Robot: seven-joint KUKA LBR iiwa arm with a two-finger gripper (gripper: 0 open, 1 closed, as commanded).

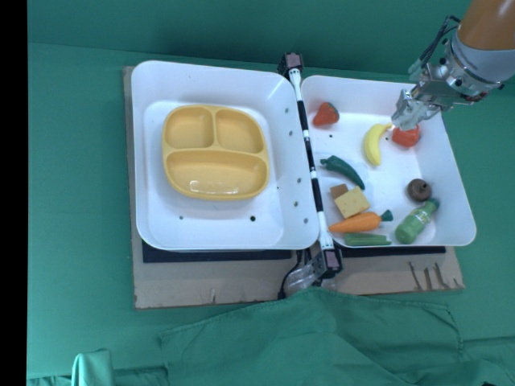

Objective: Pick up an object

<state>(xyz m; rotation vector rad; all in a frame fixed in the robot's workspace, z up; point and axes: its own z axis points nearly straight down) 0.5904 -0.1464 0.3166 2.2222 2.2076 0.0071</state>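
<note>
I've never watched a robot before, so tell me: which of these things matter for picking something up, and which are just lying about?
In play:
hand, right above the red tomato
red tomato
banana beside it

Lying about:
strawberry
green pepper
yellow block
carrot
green bottle
brown ball
yellow divided plate, left bin

Grey arm with orange band (492, 22) enters from right; gripper (408, 117) low over right white bin (451, 183), directly above red tomato-shaped toy (406, 137). Yellow plastic banana (373, 144) just beside. Yellow three-compartment plate (215, 152) in left white bin (153, 215).
</note>
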